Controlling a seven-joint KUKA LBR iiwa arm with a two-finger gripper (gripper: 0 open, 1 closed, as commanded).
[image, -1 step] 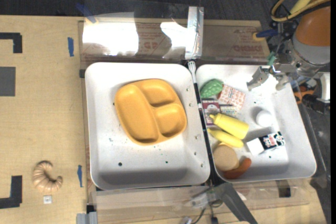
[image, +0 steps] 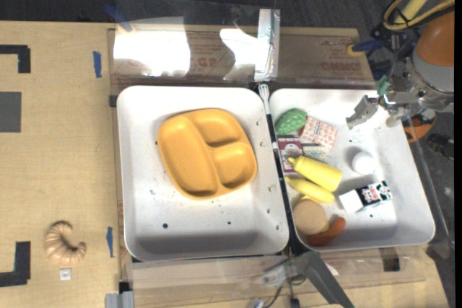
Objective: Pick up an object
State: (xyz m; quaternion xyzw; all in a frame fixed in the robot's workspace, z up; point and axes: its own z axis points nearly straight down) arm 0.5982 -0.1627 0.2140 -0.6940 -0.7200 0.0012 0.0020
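The tool hangs over the far right corner of the right bin, above bare white floor — it looks to be poised for a reach, with nothing between its parts, though from here I cannot tell whether it is spread or closed.

The things to pick from are crowded toward the bin's left and near side, likely just where they were tipped in. A knobbly green toy sits farthest, touching a small red-and-white patterned packet. Nearer lie two smooth yellow pieces, a yellow bottle angled over a banana-like shape. Nearest is a round tan piece with something orange-red tucked against it. A little black-and-white box stands apart to the right — probably the easiest grab, being boxy and clear of neighbours. A pale round object blends into the plastic.

The left bin carries a glossy yellow divided tray. On the counter, well apart to the near left, rests a ridged croissant-like toy.
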